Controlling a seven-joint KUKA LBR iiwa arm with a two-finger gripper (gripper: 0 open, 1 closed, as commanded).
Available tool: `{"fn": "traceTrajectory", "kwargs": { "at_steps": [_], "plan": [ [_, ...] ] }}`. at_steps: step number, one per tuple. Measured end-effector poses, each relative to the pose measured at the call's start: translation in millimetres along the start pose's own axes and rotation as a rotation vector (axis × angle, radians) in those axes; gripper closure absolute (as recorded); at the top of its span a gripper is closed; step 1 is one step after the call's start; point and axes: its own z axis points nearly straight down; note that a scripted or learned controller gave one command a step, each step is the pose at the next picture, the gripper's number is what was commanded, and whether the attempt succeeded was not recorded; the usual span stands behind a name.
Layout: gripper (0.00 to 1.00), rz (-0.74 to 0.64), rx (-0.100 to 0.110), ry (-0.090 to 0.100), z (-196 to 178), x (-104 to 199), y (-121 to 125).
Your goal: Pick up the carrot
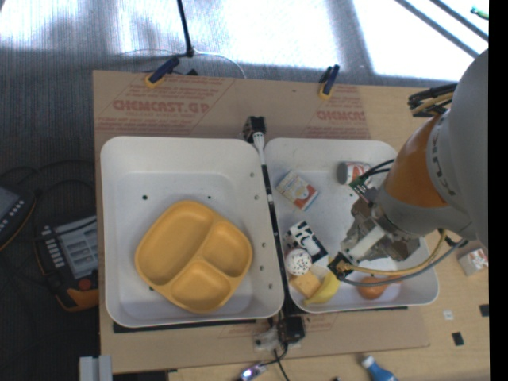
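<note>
I see the arm (429, 173) reaching in over the right bin (381, 151), its grey bulk and orange band covering much of that bin's right half. The left bin (127, 165) carries a yellow divided plate (194, 254) lying near its middle, toward the front edge. In the right bin, a small box (296, 189) lies near the back left and a can (352, 171) sits by the back edge. A black-and-white packet (305, 240) and a pale round thing lie by the left wall, with a yellow banana-like piece (322, 289) at the front left corner. The gripper (343, 263) hangs low beside these; whether its pincer is apart or together, I cannot tell. The carrot (371, 289), as I judge the orange thing by the front edge, is partly hidden under cables. It looks light, stiff and smooth, so I would pinch across its middle.
</note>
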Motion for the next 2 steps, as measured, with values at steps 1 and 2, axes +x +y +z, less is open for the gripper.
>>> {"fn": "traceTrajectory", "kwargs": {
  "at_steps": [1,2],
  "plan": [
    [1.0,0.103,-0.001,0.002,-70,55,-85],
    [1.0,0.087,-0.003,0.001,-99,20,-8]
  ]
}}
